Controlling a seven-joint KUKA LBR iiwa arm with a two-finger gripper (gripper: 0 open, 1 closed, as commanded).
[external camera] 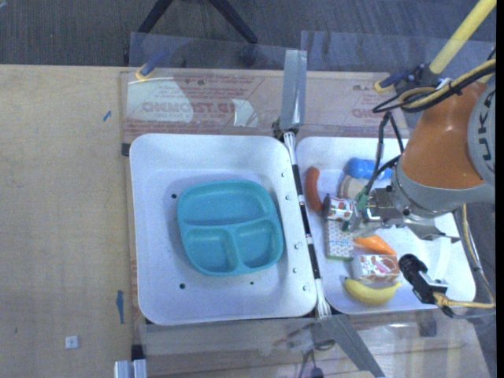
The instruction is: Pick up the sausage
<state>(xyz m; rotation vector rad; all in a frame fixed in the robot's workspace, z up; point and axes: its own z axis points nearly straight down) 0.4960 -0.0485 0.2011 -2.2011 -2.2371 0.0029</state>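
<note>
The sausage (313, 189) is a reddish-brown link lying lengthwise against the left wall of the right bin (465, 278). My gripper (375, 210) hangs low over the middle of that bin, to the right of the sausage and apart from it. It sits just above a small can (340, 209) and an orange carrot (375, 243). The grey and orange arm (445, 156) covers the bin's upper right part.
The right bin also holds a blue object (361, 167), a green packet (340, 244), a small carton (376, 266) and a banana (372, 291). A teal divided plate (230, 227) lies in the left bin (153, 172). A black cable connector (417, 278) hangs near the bin's front right.
</note>
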